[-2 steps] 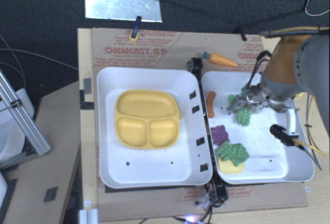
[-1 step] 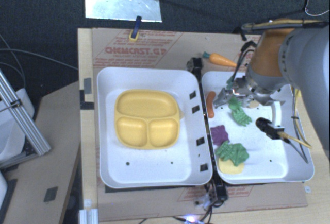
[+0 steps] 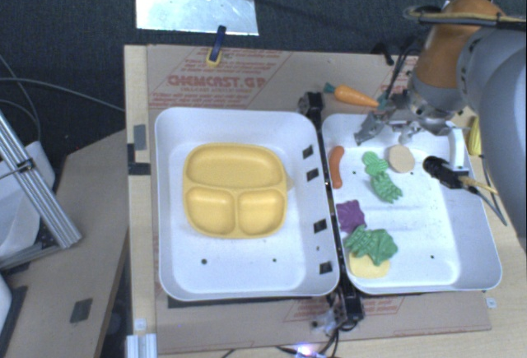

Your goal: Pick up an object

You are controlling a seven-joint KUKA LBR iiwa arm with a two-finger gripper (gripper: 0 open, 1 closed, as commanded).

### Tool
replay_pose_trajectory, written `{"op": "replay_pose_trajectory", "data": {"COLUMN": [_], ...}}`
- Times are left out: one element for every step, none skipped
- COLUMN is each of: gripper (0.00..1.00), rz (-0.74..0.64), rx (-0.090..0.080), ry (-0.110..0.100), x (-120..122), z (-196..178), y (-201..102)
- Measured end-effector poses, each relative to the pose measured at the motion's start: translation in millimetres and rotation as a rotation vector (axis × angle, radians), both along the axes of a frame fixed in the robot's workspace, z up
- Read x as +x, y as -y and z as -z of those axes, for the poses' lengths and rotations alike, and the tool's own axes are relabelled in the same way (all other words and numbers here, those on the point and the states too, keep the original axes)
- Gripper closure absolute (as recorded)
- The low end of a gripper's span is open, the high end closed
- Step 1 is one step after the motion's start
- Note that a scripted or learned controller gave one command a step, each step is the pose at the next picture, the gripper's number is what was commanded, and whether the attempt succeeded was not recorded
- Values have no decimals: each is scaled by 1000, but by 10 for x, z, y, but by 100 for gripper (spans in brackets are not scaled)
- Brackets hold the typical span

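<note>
1. While the hand (image 3: 387,131) hung over the far end of the right bin (image 3: 436,241), no object was seen in its grasp, so the pick was judged not yet done.
2. Whether the hand was released or clenched could not be told from the camera view.
3. The closest candidates lay in the right bin just below the hand: a tan disc (image 3: 401,159) and, just beside it, a ridged green toy (image 3: 383,180). Neither appeared to be touched by the hand.
4. Further candidates in the same bin were:
   - an orange sausage (image 3: 336,166) by the left wall;
   - a purple toy (image 3: 350,215) near the middle;
   - a leafy green toy (image 3: 372,244) resting partly on a yellow disc (image 3: 368,267) at the near end.
5. A carrot (image 3: 356,95) lay just beyond the far rim of the right bin, near the hand.
6. The left bin (image 3: 206,266) held a yellow divided plate (image 3: 235,189), well apart from the hand.
7. Remaining work, as judged from this layout, was to lower the hand onto one object, close on it, and lift it clear of the bin. The tan disc or the ridged green toy would call for the shortest move.
</note>
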State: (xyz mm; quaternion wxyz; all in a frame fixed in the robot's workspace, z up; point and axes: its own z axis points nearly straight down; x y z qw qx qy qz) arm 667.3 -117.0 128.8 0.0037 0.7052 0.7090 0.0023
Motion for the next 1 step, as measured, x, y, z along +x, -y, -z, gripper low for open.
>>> {"op": "replay_pose_trajectory", "data": {"gripper": [0], "rz": [11], "rx": [2], "ry": [-16], "x": [-941], "z": [471], "y": [510]}}
